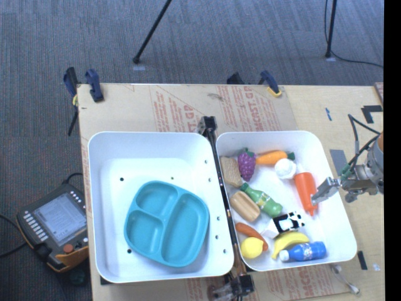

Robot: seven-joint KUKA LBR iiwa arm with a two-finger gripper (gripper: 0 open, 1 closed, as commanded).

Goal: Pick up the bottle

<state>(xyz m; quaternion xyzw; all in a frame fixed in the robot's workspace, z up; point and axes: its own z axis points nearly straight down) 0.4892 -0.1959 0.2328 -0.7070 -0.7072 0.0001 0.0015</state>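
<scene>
A green bottle [262, 199] with a yellow label lies slantwise in the middle of the right bin [316, 138]. A blue bottle [305, 252] with a white cap lies along that bin's front wall, next to a banana [289, 239]. My gripper [336, 191] hangs over the bin's right wall, right of an orange carrot [304, 192]. It is open with nothing between its fingers. One grey finger [322, 191] reaches toward the carrot. Both bottles lie apart from the gripper.
The right bin also holds purple grapes [247, 163], a white ball [285, 168], a hot dog [244, 206], a lemon [252, 248] and a black-and-white toy [289, 221]. The left bin [106, 149] holds a blue divided plate [166, 223]. A pendant [55, 221] sits off the bench at left.
</scene>
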